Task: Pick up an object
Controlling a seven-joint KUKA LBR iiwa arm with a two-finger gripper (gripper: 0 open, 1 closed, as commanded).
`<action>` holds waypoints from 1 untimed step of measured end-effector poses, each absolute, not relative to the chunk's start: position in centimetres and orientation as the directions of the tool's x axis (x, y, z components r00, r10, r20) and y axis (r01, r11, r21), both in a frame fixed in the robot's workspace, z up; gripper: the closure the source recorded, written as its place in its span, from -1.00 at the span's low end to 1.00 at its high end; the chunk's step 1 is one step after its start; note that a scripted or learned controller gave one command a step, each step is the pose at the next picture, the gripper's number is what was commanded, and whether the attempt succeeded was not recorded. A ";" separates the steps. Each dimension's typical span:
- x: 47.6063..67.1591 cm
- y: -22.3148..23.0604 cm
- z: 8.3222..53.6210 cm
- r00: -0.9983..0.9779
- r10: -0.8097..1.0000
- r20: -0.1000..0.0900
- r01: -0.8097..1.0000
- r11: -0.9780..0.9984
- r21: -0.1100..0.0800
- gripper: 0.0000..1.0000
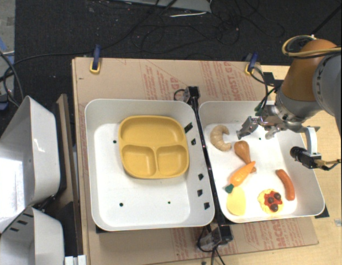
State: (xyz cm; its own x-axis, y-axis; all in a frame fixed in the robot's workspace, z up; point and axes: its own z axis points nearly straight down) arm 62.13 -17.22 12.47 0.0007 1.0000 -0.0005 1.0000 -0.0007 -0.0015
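Smooth yellow lemon-shaped toy (236, 202), glossy plastic.

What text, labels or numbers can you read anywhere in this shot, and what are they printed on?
Red print on the brown board under the bins: upside down and partly covered, too faint to read with confidence.
More red print on the board's front edge: also upside down, not legible.
The yellow plate, the toy foods and the gripper: no readable marks.

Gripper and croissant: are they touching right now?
Apart. The camera view shows the gripper up and right of the croissant, with bare white bin floor between them.
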 end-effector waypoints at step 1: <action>62.1 -17.1 9.0 0.000 1.000 0.000 1.000 0.000 -0.002 -1.00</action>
State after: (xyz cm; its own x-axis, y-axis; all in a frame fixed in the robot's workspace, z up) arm 62.11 -17.14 9.04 0.0002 1.0000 -0.0002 1.0000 -0.0002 -0.0022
